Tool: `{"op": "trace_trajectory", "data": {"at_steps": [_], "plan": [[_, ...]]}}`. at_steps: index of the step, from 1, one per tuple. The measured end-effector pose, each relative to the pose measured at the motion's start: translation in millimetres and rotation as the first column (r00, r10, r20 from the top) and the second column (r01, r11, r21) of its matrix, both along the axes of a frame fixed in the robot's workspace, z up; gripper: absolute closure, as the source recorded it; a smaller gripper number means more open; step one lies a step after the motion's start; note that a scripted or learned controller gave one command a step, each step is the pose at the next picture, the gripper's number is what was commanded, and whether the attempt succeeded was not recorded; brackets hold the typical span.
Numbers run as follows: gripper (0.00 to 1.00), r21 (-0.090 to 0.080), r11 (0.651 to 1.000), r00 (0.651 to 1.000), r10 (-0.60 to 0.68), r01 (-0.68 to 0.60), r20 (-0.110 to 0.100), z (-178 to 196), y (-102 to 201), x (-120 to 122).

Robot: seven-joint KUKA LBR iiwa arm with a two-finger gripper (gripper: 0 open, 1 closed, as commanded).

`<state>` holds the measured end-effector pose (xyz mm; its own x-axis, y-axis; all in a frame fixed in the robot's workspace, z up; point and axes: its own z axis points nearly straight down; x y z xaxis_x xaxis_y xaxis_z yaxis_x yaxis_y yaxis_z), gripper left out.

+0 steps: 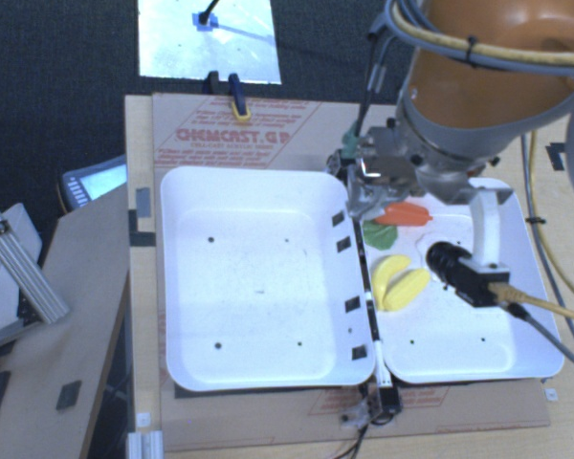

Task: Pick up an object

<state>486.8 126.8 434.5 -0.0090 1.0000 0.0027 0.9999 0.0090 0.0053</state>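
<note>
The right bin (478,352) holds an orange object (403,214), a green one (379,234) just below it, and a yellow banana-shaped object (398,281) nearer the front. The arm's orange band (497,27) and grey wrist hang over the bin's far left part. My gripper (364,197) is low at the bin's far left corner, next to the divider, just left of the orange and green objects. I see nothing held in it.
The left bin (172,256) sits beside the right one, with black clips (349,304) along the shared wall. A black wrist-mounted unit (462,273) with a yellow cable hangs over the right bin. Cardboard (239,132) lies under both bins.
</note>
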Motion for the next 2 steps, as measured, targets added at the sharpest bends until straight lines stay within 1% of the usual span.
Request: {"op": "trace_trajectory", "data": {"at_steps": [1, 2], "plan": [[1.0, -0.006, 1.0, 1.0, -0.008, 0.008, -0.012, -140.4, 21.0, 73.6], [1.0, -0.002, 1.0, 1.0, -0.015, 0.015, 0.005, -35.4, -55.1, 30.9]]}}
